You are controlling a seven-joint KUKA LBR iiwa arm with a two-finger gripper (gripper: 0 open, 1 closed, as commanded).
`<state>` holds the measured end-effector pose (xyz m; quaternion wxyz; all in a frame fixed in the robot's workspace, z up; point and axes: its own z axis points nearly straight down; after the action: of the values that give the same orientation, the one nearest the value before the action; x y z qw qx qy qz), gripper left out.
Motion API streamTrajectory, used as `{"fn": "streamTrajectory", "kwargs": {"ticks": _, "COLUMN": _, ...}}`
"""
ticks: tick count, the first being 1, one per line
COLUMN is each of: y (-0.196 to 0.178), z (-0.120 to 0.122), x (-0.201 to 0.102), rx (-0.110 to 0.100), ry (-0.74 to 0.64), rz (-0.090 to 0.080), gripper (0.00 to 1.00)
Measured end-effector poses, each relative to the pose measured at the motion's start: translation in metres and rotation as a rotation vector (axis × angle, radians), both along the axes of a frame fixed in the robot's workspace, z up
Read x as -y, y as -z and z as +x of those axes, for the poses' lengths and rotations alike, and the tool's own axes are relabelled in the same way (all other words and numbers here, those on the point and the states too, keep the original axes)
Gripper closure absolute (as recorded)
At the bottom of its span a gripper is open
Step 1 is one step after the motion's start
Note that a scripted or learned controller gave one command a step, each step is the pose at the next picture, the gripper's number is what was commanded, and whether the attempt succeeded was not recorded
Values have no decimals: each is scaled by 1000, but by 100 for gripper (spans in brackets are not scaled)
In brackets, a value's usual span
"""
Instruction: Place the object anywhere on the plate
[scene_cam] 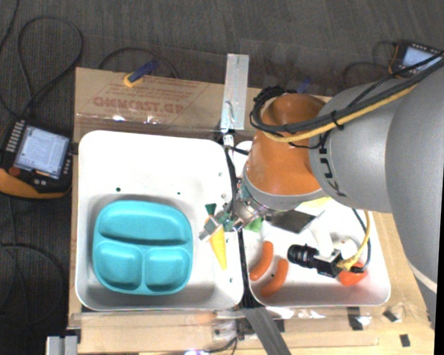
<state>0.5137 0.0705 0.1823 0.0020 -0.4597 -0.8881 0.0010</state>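
Over the wall between the two white bins, the hand point(220, 227) hangs at the end of the arm point(283, 158), whose orange band sits just above it. The hand is drawn in on the wide upper end of a yellow cone point(219, 252), with some green bits showing at the grip. The cone points narrow end down. It hangs over the right-hand edge of the left bin point(155, 161), close against the dividing wall.

A turquoise plate point(142, 224) lies in the lower part of the left bin. It has one long compartment across the top and two smaller ones below. The cone is near the plate's right rim but apart from it, with bare white bin floor between them.

In the right bin point(372, 291), two orange sausage-shaped pieces point(260, 259) lie side by side near the left wall, below the hand. A small green thing point(256, 226) sits just above them, partly under the arm.

A sheet of brown cardboard point(159, 102) covers the desk behind the left bin. A control pad with a lit screen point(34, 158) lies on the floor, well to the left of the desk.
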Motion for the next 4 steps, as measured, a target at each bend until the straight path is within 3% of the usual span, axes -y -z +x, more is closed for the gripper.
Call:
{"fn": "streamTrajectory", "kwargs": {"ticks": 1, "y": -29, "z": -31, "x": 22, "rx": 1, "ry": -67, "rz": -1, "gripper": 100}}
{"fn": "streamTrajectory", "kwargs": {"ticks": 2, "y": -34, "z": -23, "x": -56, "rx": 1, "ry": -99, "rz": 0, "gripper": 100}}
{"fn": "streamTrajectory", "kwargs": {"ticks": 3, "y": -11, "z": -28, "x": 24, "rx": 1, "ry": -192, "rz": -1, "gripper": 100}}
{"fn": "streamTrajectory", "kwargs": {"ticks": 4, "y": -2, "z": -16, "x": -58, "rx": 1, "ry": -134, "rz": 0, "gripper": 100}}
